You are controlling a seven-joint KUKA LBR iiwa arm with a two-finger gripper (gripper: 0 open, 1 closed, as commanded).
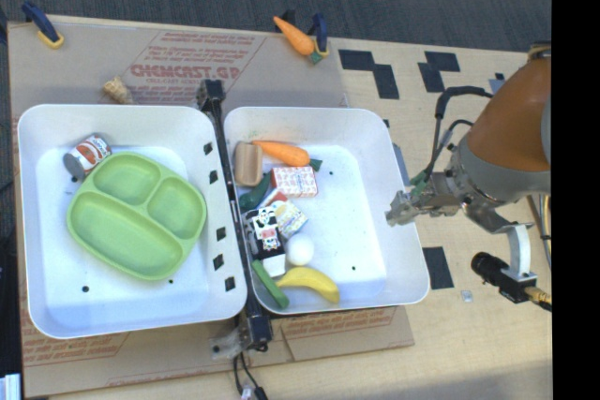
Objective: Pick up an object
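Hovering at the right bin's [398, 155] right rim, the gripper [405, 207] blurs; grip unreadable. Toys clutter the bin's left: banana [309, 282], carrot [282, 152].

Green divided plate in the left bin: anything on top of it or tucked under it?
Nothing lies on the green plate; its three compartments are bare. A small can rests by its upper left rim. Whatever lies beneath the plate is covered and cannot be seen.

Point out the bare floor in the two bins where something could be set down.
Right bin: bare right half, between the toy pile and the gripper at its rim. Left bin: strips around the green plate. Crowded: the right bin's left side, carrot to banana.
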